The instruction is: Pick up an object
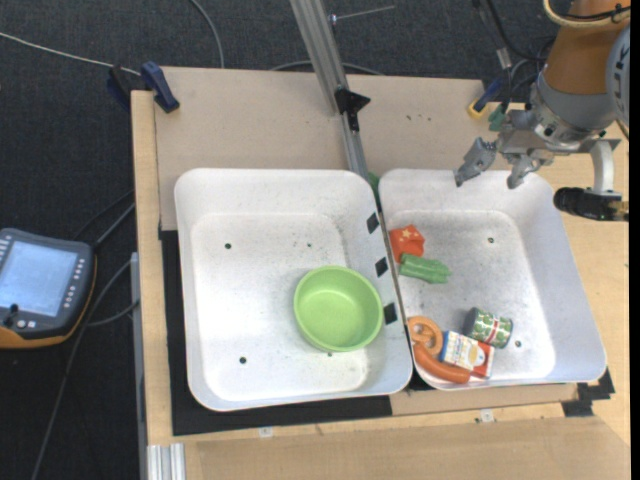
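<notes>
Hovering at the right bin's (560, 268) 12 o'clock rim, the gripper (494, 176) is holding its 2 fingers apart, gripping nothing; green bowl (338, 309) is sitting in the left bin (215, 268).

**Colours we saw on the bench**

We saw white, finely speckled bins (265, 193), a lime-green bowl (338, 309), a red-orange block (406, 241), a green piece (425, 270), a green-and-white can (489, 327), and an orange-banded grey arm (585, 43).

The right bin's (560, 268) upper and right floor lies bare. Toys crowd its left wall and lower edge: red piece (406, 241), green piece (425, 269), can (489, 327).
</notes>
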`<state>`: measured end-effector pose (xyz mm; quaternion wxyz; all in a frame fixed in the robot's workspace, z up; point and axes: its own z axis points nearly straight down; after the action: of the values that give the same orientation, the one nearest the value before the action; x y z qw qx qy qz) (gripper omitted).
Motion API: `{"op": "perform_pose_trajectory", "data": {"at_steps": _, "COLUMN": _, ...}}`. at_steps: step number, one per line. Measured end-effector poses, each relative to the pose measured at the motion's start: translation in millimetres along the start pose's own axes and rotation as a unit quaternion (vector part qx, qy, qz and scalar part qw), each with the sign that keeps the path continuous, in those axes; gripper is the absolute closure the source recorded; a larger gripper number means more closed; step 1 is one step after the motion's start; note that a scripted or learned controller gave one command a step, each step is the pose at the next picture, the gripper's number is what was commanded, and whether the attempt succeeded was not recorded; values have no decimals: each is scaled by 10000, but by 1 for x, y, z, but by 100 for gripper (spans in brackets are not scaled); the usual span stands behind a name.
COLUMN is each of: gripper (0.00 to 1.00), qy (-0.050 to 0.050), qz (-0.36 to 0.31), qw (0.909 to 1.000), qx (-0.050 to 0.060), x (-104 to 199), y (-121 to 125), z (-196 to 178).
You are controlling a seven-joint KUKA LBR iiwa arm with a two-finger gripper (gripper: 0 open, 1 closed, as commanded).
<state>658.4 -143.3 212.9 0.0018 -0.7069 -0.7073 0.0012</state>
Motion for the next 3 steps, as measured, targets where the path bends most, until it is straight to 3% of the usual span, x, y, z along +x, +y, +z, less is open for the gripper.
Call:
{"op": "perform_pose_trajectory", "data": {"at_steps": 2, "gripper": 0, "qy": -1, "qz": 1, "qw": 10000, "qx": -3, "x": 3, "y": 1, "z": 115}}
{"op": "perform_pose_trajectory", "data": {"at_steps": 3, "gripper": 100, "qy": -5, "qz": -1, "qw": 10000, "qx": -33, "x": 3, "y": 3, "z": 101}}
